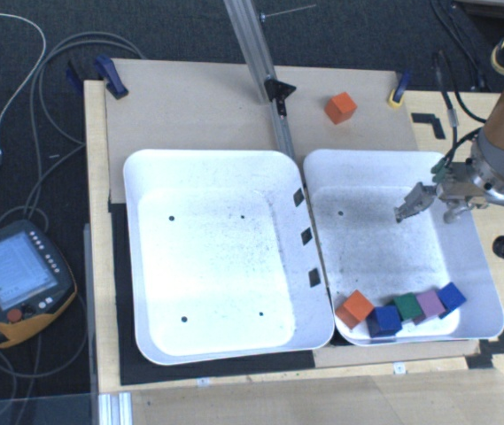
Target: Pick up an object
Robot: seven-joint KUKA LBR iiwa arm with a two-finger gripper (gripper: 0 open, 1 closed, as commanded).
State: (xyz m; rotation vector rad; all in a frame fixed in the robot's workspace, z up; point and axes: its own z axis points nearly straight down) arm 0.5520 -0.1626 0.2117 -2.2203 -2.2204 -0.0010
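Observation:
Several small cubes lie in a row along the front edge of the right bin: an orange cube, a blue cube, a green cube, a purple cube and a second blue cube. My gripper hangs over the right half of that bin, well behind the row. It is open, with nothing between its fingers.
The left bin stands beside the right one. Another orange cube sits on the bench behind the bins. A metal post rises at the back between the bins. Blue clamps hold the board's corners.

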